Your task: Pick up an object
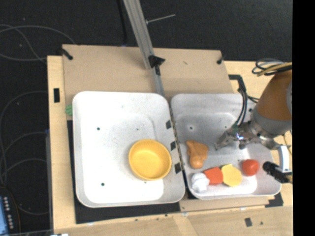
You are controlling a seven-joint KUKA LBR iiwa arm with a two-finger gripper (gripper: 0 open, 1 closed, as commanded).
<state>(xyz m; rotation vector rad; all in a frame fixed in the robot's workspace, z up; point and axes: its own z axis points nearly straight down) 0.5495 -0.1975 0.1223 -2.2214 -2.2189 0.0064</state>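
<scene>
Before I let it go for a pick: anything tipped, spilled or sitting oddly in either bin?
Nothing stands out. The yellow bowl sits upright in the left bin. In the right bin the small items crowd the near edge, the orange piece touching the yellow one. The gripper is just above them.

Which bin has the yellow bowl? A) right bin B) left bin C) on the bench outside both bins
B: the yellow bowl sits in the left bin, near its lower right corner, while the right bin holds the small items along its front edge.
</scene>
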